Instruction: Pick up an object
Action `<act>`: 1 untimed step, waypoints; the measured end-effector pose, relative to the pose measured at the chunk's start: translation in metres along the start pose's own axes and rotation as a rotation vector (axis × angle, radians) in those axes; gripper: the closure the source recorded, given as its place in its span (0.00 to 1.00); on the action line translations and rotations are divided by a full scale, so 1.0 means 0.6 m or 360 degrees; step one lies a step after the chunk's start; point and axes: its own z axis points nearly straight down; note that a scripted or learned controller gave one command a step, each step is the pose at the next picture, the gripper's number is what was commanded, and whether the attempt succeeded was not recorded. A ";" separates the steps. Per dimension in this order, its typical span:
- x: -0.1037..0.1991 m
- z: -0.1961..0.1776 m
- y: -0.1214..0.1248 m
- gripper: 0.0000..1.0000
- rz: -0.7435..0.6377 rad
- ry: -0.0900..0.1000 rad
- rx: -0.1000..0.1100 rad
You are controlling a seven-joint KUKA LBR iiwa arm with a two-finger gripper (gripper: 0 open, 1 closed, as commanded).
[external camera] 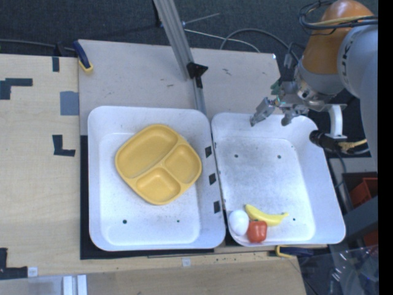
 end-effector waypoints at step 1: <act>0.000 0.000 0.000 0.00 0.0000 -0.0001 0.0000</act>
